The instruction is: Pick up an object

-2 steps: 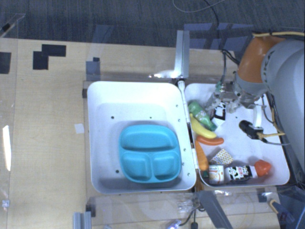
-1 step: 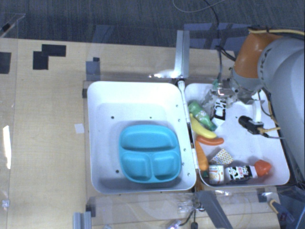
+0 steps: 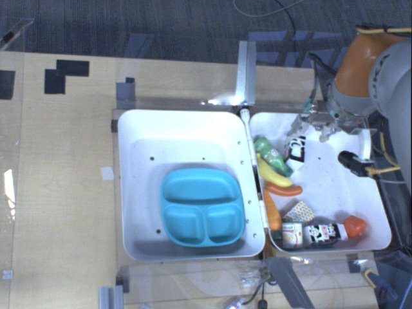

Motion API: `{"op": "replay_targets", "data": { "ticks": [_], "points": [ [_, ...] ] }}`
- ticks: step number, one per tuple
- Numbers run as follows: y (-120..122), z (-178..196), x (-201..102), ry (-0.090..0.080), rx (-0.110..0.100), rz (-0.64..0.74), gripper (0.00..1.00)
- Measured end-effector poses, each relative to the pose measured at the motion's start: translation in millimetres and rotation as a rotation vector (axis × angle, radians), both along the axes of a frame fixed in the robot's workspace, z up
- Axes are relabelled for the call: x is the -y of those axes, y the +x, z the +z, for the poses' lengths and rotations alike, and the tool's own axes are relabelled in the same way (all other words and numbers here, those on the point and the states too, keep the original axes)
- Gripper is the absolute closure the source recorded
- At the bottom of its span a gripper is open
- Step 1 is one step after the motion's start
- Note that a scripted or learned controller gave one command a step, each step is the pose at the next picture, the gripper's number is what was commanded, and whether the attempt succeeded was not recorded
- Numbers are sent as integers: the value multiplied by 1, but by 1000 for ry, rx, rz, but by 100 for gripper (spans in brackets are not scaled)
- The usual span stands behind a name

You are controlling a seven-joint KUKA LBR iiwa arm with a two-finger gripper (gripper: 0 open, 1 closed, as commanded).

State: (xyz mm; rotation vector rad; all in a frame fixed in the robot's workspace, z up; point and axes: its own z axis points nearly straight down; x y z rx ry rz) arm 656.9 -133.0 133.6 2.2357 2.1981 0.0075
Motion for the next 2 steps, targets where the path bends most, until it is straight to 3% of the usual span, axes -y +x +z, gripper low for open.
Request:
{"op": "replay_targets", "data": {
  "ticks": [1,2],
  "points": [
    [-22,-45,-17,-1,3,-19,0],
    [-19,-31,-19,0,11,-15,100]
  ]
}}
